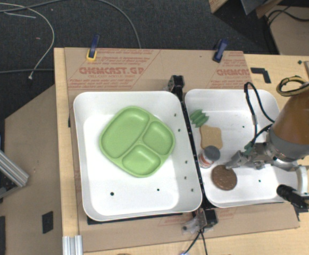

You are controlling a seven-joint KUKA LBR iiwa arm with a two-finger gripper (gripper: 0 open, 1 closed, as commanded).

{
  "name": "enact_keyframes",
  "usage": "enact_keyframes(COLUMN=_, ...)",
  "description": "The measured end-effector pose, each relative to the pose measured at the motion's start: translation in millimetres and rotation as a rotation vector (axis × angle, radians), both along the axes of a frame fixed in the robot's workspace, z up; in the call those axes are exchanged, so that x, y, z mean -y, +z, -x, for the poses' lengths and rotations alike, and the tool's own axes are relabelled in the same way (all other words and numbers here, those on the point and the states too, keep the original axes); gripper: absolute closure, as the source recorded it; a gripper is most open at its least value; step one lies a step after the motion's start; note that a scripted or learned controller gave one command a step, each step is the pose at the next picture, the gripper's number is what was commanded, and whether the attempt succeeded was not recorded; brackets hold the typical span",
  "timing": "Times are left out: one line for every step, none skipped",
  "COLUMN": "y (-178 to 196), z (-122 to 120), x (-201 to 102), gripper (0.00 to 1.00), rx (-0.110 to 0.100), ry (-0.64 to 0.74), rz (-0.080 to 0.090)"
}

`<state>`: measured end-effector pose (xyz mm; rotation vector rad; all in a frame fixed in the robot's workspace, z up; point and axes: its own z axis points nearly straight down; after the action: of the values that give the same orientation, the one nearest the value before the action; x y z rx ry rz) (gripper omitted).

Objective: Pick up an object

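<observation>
The right bin [260, 193] holds a small green piece [198, 117] at its far left, a tan bread-like slice [211, 136], a small grey-topped can [210, 155] and a brown round disc [224, 178]. My gripper [236, 161] hangs low in this bin, reaching in from the right. Its tip sits just above and right of the brown disc and to the right of the can. I see nothing held in it. The orange band and wrist [298, 126] cover the bin's right side.
The left bin [90, 195] carries a green three-compartment plate [137, 141] near its middle. A black divider with clamps [189, 142] runs between the two bins. Black cables [252, 110] loop from the arm over the right bin.
</observation>
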<state>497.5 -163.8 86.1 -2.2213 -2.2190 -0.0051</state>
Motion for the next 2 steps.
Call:
enact_keyframes(y=12, z=-1, x=1, gripper=1.00, rx=0.004, ry=0.000, rz=0.003)
enact_keyframes(y=56, z=1, x=3, gripper=1.00, rx=0.003, ry=0.001, rz=0.005)
